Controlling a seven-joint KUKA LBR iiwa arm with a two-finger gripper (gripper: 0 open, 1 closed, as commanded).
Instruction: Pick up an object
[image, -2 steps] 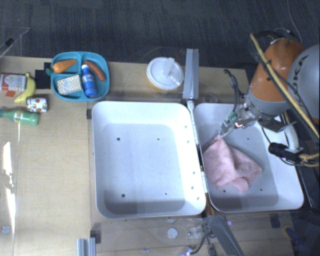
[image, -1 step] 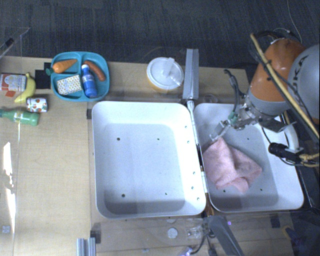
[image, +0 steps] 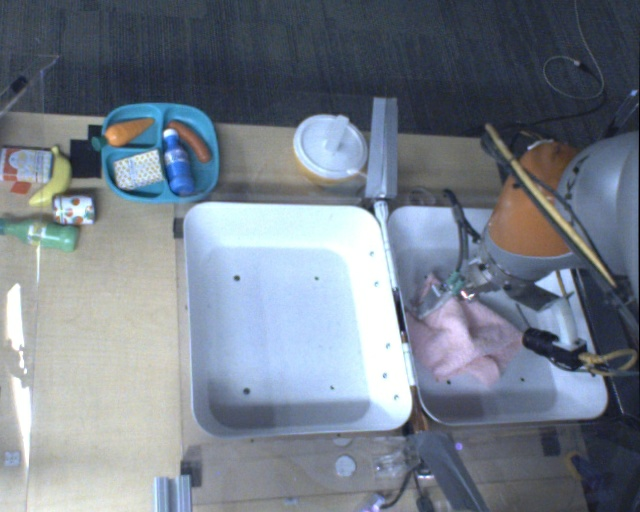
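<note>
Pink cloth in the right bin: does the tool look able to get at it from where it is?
Probably yes. The tool sits at the pink cloth's upper left edge inside the right bin, and nothing lies over the cloth.

A crumpled pink cloth (image: 462, 337) lies heaped on the floor of the right bin (image: 560, 400)
</note>
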